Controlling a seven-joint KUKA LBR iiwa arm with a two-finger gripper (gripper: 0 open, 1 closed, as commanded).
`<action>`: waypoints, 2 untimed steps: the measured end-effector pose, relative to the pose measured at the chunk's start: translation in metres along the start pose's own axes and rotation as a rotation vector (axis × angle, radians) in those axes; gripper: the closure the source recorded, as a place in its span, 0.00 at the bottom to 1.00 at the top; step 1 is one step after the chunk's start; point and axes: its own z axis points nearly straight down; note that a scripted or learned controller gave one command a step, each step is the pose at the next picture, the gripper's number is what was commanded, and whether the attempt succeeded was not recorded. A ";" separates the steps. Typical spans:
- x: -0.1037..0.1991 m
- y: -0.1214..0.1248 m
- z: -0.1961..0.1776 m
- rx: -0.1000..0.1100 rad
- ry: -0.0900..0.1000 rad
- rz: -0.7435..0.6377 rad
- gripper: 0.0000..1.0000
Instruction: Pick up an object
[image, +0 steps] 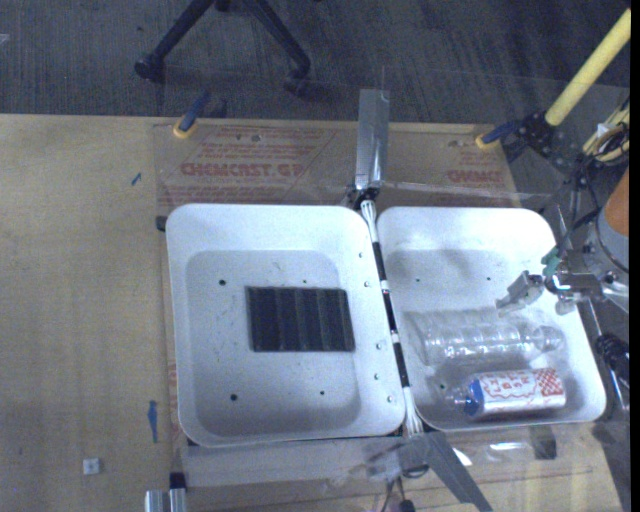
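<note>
In the right bin two things lie close together near its front wall: a clear plastic bottle on its side, and just in front of it a smaller bottle with a red and white label, also on its side, with its blue cap pointing to the left. The dark ridged mat lies flat in the middle of the left bin, well apart from me. My pincer hangs at the right side of the right bin, just behind the clear bottle, and from this view I cannot tell whether it is released or clenched; I see nothing between its tips. I think the clear bottle is the nearest target, and here is my worry. It is round, smooth and probably very light, so if I come down a little off its middle line, it can roll away or squirt out when I squeeze. It may also crush instead of giving me a firm hold. The two bottles lie almost touching, so one tip could land in the narrow space between them and push the labelled bottle against the front wall, or I could catch both and lift neither. The side wall of the bin is near my wrist, and a low approach could hit it.
</note>
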 end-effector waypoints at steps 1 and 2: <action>-0.037 0.008 0.148 -0.013 -0.004 0.052 0.00; -0.038 0.010 0.136 -0.020 -0.005 0.053 1.00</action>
